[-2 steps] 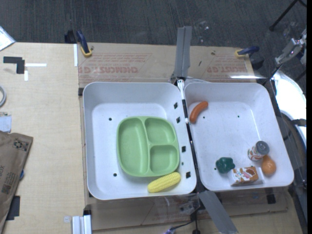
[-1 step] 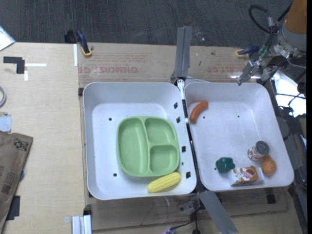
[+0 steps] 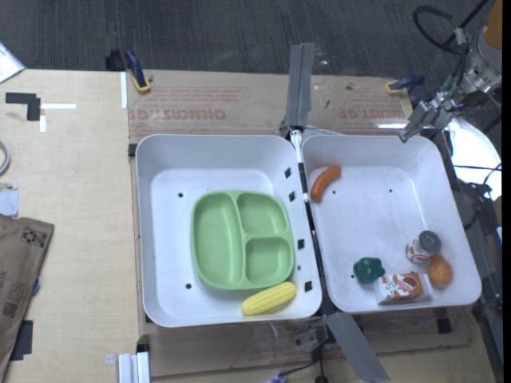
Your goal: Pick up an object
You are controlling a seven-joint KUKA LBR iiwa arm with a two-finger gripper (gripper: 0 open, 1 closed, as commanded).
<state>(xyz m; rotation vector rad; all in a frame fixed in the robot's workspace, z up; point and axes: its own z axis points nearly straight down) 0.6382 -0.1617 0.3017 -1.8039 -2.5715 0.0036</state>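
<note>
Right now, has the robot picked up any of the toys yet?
Not yet. The claw sits at the far corner of the right white bin, above the rim, with nothing between its fingers. The orange hot dog toy, dark green broccoli toy, small can, orange ball and small snack box all lie in that bin. Reaching down and grabbing one is all still left.

Pale wooden bench point(image 3: 72, 174) is lying under even overhead light, backing onto dark grey carpeted floor point(image 3: 239, 14) along its far edge, with brown cardboard point(image 3: 20, 278) resting at its left edge and blue clamps point(image 3: 137, 76) gripping the taped far edge.
</note>
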